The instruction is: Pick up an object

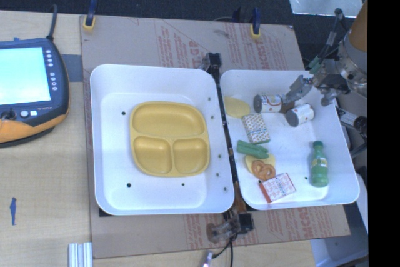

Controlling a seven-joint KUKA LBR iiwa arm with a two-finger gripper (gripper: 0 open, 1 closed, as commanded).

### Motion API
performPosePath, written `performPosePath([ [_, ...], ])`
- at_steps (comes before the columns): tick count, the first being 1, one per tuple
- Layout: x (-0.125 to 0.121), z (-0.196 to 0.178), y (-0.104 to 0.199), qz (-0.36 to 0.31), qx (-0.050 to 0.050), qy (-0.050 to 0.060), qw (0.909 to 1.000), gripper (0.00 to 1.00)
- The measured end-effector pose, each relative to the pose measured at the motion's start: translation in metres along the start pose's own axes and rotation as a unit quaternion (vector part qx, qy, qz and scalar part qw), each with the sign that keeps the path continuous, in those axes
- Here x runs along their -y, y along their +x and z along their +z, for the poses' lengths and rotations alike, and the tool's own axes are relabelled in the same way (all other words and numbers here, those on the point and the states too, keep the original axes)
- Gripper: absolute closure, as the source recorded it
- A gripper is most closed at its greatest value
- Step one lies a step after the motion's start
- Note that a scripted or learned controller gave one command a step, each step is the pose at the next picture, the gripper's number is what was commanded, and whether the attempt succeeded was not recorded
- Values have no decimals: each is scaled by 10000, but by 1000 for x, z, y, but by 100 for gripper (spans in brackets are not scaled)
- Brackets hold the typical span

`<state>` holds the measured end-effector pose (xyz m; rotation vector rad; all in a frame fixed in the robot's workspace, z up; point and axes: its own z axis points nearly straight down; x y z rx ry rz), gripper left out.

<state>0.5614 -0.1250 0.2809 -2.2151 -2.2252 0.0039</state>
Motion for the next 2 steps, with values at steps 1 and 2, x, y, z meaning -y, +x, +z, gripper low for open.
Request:
performPosePath([
  [1, 42, 114, -3, -4, 1, 12, 10000, 0],
  [2, -21, 140, 26, -11, 4, 3, 10000, 0],
])
